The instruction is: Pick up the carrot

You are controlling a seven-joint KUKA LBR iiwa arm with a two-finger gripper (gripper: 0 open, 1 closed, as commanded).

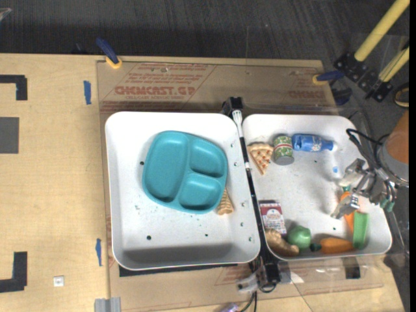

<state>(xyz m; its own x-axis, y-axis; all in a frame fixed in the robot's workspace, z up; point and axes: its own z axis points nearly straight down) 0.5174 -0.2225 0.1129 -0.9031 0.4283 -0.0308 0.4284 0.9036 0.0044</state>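
Observation:
The carrot (335, 244), orange with a dark green end, lies along the front wall of the right bin (305, 186), near its front right corner. My gripper (350, 199) hangs over the right side of that bin, a little behind and to the right of the carrot. Just below the gripper lie a small orange piece (349, 221) and a light green piece (359, 229). I cannot make out whether either one touches the gripper.
The right bin also holds a blue bottle (312, 143), a green can (283, 149), a waffle slice (260, 156), a red-and-white packet (272, 216), a green fruit (299, 236) and a beige lump (276, 241). The left bin (123, 226) holds a teal divided plate (185, 171) and a cone (225, 202).

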